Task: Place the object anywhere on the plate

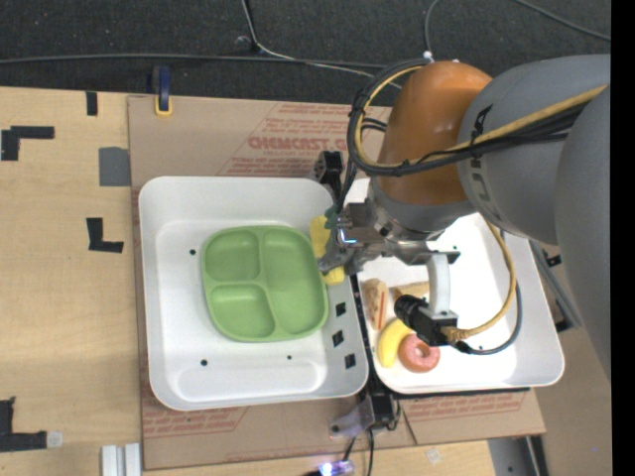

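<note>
A green divided plate lies in the left white bin. My gripper hangs over the right edge of that bin, just past the plate's right rim. A yellow object sits between its fingers, showing above and below them, with its middle hidden by the gripper. The gripper is shut on it.
The right bin holds a toast-like slice, a yellow fruit and a pink doughnut near its front left. The arm's grey body and cables cover much of that bin. The divider between the bins runs under the gripper.
</note>
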You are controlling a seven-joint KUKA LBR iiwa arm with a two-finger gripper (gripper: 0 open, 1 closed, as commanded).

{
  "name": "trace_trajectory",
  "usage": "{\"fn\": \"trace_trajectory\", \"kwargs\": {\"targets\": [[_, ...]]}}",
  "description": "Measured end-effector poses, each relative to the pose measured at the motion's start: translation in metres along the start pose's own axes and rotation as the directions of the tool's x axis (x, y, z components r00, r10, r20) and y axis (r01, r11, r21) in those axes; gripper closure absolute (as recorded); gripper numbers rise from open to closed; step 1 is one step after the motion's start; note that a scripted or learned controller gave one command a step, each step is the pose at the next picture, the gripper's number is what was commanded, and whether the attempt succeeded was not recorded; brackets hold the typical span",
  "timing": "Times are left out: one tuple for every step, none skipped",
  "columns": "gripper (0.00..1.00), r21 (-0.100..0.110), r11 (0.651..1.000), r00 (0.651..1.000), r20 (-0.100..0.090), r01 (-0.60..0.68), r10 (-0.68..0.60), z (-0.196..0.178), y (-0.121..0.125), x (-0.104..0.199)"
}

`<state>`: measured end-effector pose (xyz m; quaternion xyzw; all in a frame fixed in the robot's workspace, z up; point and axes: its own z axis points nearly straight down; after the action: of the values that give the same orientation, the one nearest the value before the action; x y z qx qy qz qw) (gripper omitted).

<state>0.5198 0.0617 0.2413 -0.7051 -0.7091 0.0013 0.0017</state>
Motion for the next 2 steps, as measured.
{"fn": "trace_trajectory", "kwargs": {"targets": [[1.00,-0.002,1.000,1.000,0.000,0.001,-0.001,-0.003,-0.006,0.054],[1.00,-0.002,1.000,1.000,0.001,0.001,-0.001,0.006,-0.007,0.106]]}}
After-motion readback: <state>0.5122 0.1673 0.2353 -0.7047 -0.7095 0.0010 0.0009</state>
